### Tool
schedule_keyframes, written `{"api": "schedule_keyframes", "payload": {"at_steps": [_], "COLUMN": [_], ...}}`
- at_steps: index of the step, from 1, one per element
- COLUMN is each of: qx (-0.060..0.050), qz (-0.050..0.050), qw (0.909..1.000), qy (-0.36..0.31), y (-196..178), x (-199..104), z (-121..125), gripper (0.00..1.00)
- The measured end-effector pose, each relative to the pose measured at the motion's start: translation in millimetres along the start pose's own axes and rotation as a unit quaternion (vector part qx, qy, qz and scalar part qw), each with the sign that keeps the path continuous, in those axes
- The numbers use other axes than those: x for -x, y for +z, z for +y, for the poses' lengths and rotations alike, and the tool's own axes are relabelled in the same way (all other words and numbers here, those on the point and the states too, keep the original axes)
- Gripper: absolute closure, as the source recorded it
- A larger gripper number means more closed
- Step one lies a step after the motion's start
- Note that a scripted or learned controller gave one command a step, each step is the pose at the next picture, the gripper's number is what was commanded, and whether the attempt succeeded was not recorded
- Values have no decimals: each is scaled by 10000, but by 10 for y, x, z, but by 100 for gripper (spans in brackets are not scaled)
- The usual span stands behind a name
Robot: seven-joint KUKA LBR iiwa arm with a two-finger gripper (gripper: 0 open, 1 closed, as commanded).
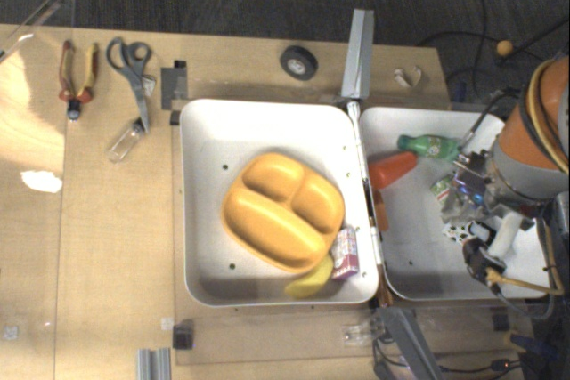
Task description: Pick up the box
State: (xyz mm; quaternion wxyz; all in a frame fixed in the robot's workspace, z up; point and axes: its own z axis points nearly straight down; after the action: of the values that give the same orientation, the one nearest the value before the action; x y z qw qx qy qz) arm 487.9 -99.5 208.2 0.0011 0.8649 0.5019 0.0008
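Small box lying in the left bin, lower right corner, beside a yellow pad. Claw over the right bin; cannot tell its state.

Two white bins are counted on the bench: the left bin and the right bin. In the left, one large yellow object, one banana and one small box are seen (at its lower right corner). In the right, one green bottle and one red object are counted. Along the bench's far edge, one pair of scissors, one pair of pliers and one tape roll are found.

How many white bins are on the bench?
2. The left bin holds the big yellow thing; the right bin sits beside it, under the arm.
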Motion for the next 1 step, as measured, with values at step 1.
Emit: {"api": "schedule_keyframes", "payload": {"at_steps": [1], "qx": [5], "qz": [4], "qw": [9958], "qy": [916], "y": [-567], "x": [-534], "z": [-298], "gripper": [100]}}
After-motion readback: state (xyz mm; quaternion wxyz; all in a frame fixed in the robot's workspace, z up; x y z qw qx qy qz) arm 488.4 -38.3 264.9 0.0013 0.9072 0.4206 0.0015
